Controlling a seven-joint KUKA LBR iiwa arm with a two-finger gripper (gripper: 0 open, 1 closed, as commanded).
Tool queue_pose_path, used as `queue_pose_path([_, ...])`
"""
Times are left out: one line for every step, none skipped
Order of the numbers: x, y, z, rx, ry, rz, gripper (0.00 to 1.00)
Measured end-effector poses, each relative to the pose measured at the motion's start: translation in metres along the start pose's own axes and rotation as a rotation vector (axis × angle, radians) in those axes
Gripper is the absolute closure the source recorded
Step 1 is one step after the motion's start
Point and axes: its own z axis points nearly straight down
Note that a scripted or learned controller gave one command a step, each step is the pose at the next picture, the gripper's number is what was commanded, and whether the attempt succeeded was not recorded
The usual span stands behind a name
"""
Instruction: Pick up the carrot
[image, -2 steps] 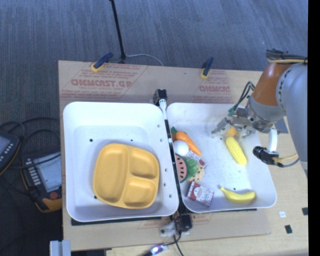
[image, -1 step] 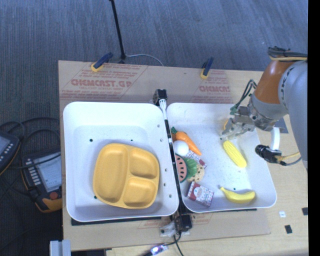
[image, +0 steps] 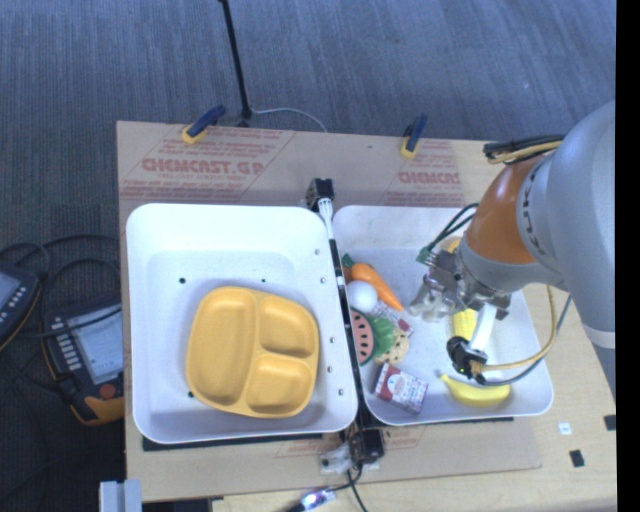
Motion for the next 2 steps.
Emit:
queue_pose_path([0.017,-0.035,-0.001,-0.010,0.002,0.223,1.00])
queue_pose_path([0.135,-0.037,-0.096,0.014,0.005,0.304,1.00])
